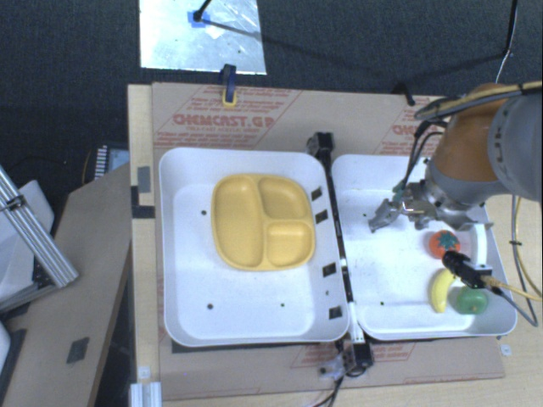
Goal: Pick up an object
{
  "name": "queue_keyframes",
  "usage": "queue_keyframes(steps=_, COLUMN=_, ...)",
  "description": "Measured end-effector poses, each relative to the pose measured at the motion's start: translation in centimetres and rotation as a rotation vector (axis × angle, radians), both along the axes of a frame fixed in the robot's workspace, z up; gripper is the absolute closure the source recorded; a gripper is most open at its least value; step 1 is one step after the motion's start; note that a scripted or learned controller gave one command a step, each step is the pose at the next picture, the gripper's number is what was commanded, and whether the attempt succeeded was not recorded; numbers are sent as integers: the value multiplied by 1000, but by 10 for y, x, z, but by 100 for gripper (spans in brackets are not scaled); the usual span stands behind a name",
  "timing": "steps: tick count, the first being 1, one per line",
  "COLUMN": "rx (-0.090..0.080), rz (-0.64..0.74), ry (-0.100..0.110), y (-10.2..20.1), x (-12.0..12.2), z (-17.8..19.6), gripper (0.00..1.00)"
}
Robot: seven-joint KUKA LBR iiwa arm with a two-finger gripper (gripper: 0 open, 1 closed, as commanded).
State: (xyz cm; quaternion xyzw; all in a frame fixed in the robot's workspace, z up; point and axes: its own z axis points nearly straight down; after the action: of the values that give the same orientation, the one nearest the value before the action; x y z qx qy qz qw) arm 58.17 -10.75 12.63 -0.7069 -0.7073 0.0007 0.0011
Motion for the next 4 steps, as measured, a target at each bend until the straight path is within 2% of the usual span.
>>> queue_keyframes(steps=1, rx=0, rz=-1, ry=0, y=1, x=0, z=-44, gripper=0)
queue_keyframes(steps=2, rx=-1, rz=-2, ry=-5, y=0, x=1, z=-31, gripper=100)
queue_keyframes(steps=4, rx=-2, rz=5, ry=-9, y=9, x=11, z=85, gripper=100)
